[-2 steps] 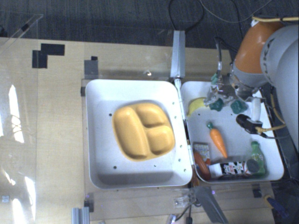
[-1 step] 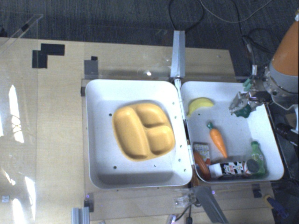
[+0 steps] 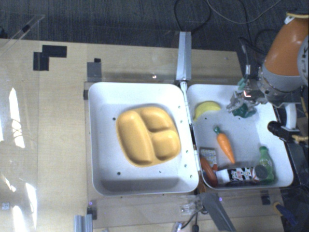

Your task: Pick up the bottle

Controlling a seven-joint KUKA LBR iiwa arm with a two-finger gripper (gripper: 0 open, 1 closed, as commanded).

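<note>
**Inspector:** Report the right bin (image 3: 285, 175).

**Onlooker:** The green bottle (image 3: 264, 164) lies near its front right corner, neck pointing toward the back, lower end close to the front wall. Just to its left, along the front wall, lies a dark labelled container (image 3: 239, 174), and beyond that a red item (image 3: 208, 170) in the front left corner. A carrot (image 3: 225, 146) lies diagonally mid-bin, and a yellow-green round fruit (image 3: 206, 108) sits at the back left.

**Inspector:** The arm?

**Onlooker:** It reaches in from the right. The gripper (image 3: 245, 102) hangs over the back of the right bin, well apart from the bottle. Something teal shows at its tip; I cannot tell whether it is gripped, nor how wide the pincer stands.

**Inspector:** The left bin (image 3: 104, 129)?

**Onlooker:** It holds a yellow divided tray (image 3: 147, 134), roughly centred.
</note>
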